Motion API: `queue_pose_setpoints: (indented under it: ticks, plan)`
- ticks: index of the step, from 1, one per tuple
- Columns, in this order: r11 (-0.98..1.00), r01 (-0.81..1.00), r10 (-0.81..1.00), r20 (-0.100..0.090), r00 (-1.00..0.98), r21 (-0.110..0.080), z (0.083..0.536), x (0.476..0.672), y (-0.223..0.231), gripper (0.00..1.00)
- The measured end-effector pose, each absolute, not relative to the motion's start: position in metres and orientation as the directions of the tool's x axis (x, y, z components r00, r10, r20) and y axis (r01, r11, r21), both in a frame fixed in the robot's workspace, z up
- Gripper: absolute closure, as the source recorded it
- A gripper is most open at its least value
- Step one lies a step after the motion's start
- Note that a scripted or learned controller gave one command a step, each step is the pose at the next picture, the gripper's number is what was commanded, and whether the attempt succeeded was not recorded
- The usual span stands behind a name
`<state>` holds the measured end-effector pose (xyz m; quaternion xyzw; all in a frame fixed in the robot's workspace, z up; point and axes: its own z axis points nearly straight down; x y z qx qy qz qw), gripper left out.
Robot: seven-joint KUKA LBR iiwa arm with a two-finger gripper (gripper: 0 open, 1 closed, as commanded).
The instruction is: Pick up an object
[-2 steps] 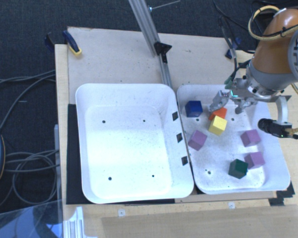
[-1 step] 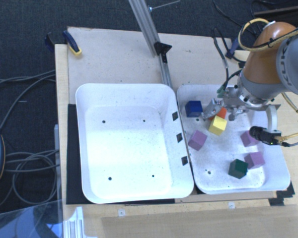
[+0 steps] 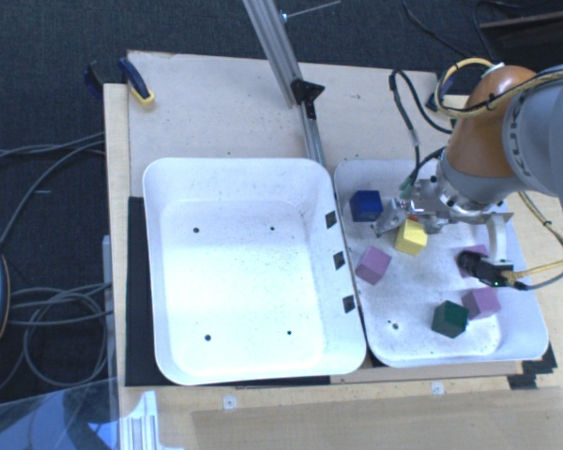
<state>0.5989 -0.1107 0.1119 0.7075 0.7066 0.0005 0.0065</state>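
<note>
Several small blocks lie in the right bin (image 3: 422, 350): a blue cube (image 3: 365, 205) at the back left, a yellow cube (image 3: 412, 240) in the middle, a purple cube (image 3: 373, 264) left of centre, a green cube (image 3: 448, 319) and another purple block (image 3: 484, 301) towards the front right. My gripper (image 3: 405, 221) hangs low over the right bin, right above the back edge of the yellow cube and just right of the blue cube. The wrist hides whether the yellow cube is gripped or merely lies beneath.
The left bin (image 3: 244, 270) is a wide white tray with dark specks. A metal rail (image 3: 280, 50) slants down from the back towards the gap between the bins. The grey and orange arm (image 3: 507, 143) covers the right bin's back right corner.
</note>
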Motion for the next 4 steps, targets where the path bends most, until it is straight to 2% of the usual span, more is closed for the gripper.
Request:
queue_pose_setpoints:
  ticks: [1,2,3,4]
  plan:
    - [-0.001,1.0,1.0,-0.006,0.001,0.016,0.126,0.601,-0.11,1.0]
    - [0.001,1.0,1.0,-0.001,-0.001,0.006,0.171,0.607,-0.114,1.0]
    - [0.002,1.0,1.0,-0.001,-0.002,0.009,0.234,0.608,-0.107,1.0]
    - [0.002,1.0,1.0,0.0,-0.002,-0.001,0.223,0.608,-0.106,1.0]
